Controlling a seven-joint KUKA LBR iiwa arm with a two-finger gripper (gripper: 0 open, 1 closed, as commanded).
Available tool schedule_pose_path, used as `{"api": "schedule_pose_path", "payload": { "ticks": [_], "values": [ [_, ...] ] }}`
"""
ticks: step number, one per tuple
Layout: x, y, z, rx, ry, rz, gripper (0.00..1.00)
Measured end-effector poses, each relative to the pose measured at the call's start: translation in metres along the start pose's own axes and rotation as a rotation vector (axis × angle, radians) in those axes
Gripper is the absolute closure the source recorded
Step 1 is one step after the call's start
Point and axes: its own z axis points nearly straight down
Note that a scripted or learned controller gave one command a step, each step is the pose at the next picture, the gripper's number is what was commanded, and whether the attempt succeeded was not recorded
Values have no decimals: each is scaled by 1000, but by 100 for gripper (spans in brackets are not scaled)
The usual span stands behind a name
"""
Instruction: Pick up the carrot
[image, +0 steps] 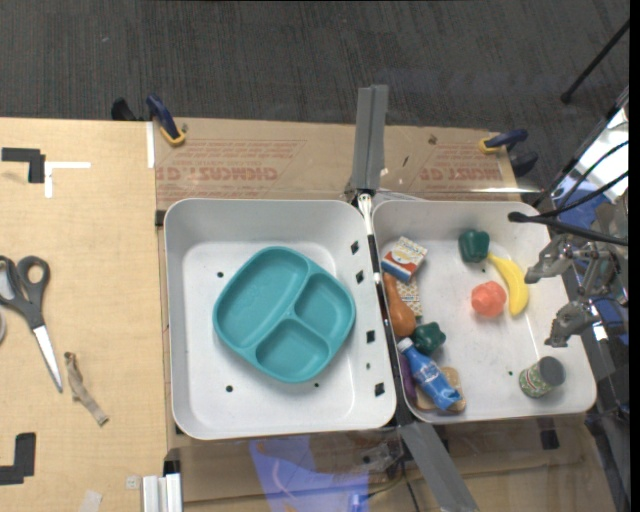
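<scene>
Camera view, near to far: the right bin (560, 400) holds a can (541, 377), a blue bottle (428, 377), the carrot (399, 311) along its left wall, and a banana (512, 283). The left bin (190, 320) holds a teal plate (285, 314). The gripper (566, 296) hangs over the right bin's right edge; its grip cannot be told.

The robot's visible end is a cluster of bare grey metal parts, bracket-like pieces and thin rods, making up the gripper (568, 290) at the view's right side. Black cables and a blue cable or hose run along it, with a white or pale band crossing above. Finer details such as screws or markings are too small to make out.
</scene>
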Motion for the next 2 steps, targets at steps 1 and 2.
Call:
{"api": "schedule_pose_path", "payload": {
  "ticks": [1,2],
  "values": [
    [-42,98,-11,0,-1,5,0],
    [-75,86,12,0,-1,205,0]
  ]
}}
